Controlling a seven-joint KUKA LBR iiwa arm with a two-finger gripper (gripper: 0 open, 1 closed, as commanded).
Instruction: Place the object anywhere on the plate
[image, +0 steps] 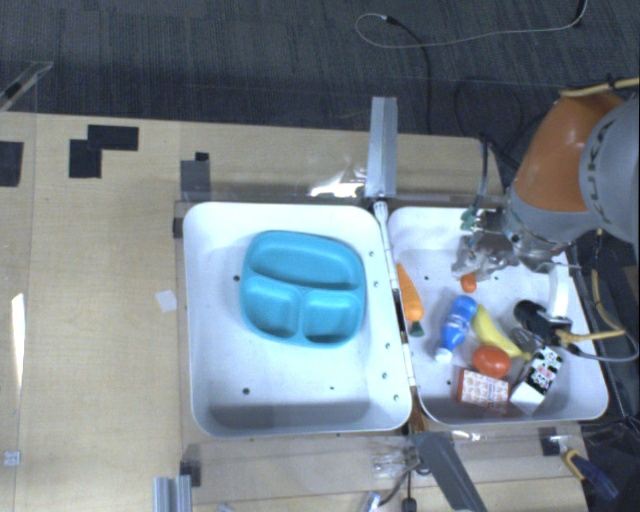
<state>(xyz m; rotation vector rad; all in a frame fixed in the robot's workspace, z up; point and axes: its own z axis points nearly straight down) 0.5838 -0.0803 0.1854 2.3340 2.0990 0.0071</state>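
Hovering over the right bin (585, 395), hand (472, 262), grip state unreadable, nothing visibly held; blue plate (300, 285) in left bin (215, 400); bottle (457, 322), banana (494, 331), carrot (408, 293) unpicked: step judged selection, next a descent and grasp.

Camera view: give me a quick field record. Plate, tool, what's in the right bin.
plate: blue, three compartments, in left bin; point
tool: over upper part of right bin, above the items; point
carrot: against the right bin's left wall
blue bottle: mid bin
banana: right of bottle
tomato: below banana
red box: near front wall
black-and-white box: front right
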